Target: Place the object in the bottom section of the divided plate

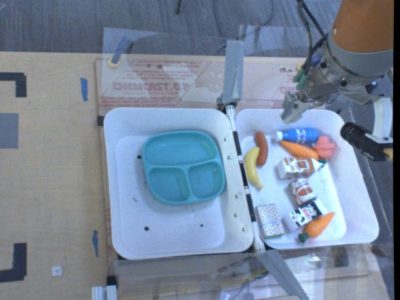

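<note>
A pale wooden bench [50, 167] with scraps of blue tape carries two shallow white bins side by side, grey carpet behind it. In the left white bin [125, 224] lies a teal divided plate [184, 166] with three compartments, one long and two smaller; nothing sits in any of them.

The right white bin [359, 199] holds all the toy food. Near its left wall a brown sausage [261, 149] stands just beside a yellow banana [252, 167]. Further right a blue and white bottle [299, 135] lies on its side, with an orange carrot [300, 150] just below it and a pink lumpy toy [324, 147] at their right end. Below these come a small brown and white carton [296, 167], a red and white can [303, 190], a black and white milk-style carton [305, 214], a second orange carrot with a green tip [318, 225] and a flat speckled box [270, 220] near the bottom left corner.

The grey arm with its orange band [364, 24] leans in from the right, and its grey two-finger gripper [292, 111] hangs over the top edge of the right bin, just above the bottle. From here I cannot tell how its jaws stand, and nothing shows between them.
</note>
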Tool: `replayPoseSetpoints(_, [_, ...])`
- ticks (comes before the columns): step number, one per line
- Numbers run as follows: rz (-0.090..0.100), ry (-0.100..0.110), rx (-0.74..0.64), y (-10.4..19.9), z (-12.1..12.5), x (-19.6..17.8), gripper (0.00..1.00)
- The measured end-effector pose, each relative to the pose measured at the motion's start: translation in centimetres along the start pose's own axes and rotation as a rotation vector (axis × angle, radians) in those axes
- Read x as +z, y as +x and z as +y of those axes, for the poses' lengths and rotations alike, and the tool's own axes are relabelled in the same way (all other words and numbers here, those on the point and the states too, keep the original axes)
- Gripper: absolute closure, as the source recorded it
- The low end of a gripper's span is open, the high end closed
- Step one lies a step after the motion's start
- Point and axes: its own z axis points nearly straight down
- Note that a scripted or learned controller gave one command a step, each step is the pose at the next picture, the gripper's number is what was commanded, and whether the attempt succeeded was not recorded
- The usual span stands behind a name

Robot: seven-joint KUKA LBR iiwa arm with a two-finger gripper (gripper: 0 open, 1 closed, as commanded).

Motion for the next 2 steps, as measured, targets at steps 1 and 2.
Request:
replayPoseSetpoints(1, [0.001, 0.002, 0.132, -2.7, -8.2, -2.3, 1.0])
replayPoseSetpoints(2, [0.0, 0.001, 0.232, -8.5, -10.2, 1.1, 1.0])
